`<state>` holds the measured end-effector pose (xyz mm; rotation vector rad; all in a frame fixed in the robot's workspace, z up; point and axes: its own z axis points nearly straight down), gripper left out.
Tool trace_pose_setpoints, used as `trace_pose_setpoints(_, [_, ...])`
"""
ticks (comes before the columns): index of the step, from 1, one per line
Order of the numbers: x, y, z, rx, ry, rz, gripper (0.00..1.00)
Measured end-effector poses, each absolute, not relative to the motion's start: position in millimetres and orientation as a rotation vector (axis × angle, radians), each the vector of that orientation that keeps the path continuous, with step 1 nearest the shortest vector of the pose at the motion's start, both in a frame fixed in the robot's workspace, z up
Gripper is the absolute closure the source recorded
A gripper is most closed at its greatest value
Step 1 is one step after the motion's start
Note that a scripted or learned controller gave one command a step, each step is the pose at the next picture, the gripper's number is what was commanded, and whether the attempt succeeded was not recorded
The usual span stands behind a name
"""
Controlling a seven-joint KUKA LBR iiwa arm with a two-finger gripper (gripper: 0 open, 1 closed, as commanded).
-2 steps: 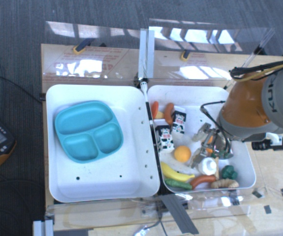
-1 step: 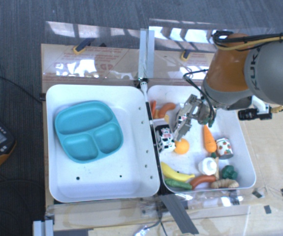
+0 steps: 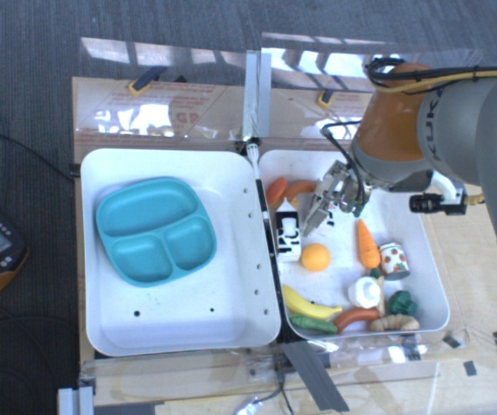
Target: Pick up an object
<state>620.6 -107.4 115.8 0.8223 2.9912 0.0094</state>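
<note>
Over dark carpet, two white bins (image 3: 179,335) on a bench; blue tray (image 3: 155,229) lying left, toys still resting right, orange ball (image 3: 315,257) just below the gripper (image 3: 313,216), fingers spread and bare, nothing lifted yet.

Teal tray (image 3: 155,228) in a white bin (image 3: 127,318) — orange ball (image 3: 315,257), yellow banana (image 3: 310,303), orange carrot (image 3: 367,245).
</note>
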Motion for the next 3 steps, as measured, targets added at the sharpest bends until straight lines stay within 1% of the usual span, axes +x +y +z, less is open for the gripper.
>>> trace_pose_setpoints(1, [601.8, -141.5, 112.0, 0.906, 2.942, 0.019, 0.00])
trace_pose_setpoints(2, [586.4, -141.1, 112.0, 0.932, 2.923, 0.014, 0.00])
trace_pose_setpoints(3, [571.1, -128.6, 111.8, 1.122, 2.849, 0.017, 0.00])
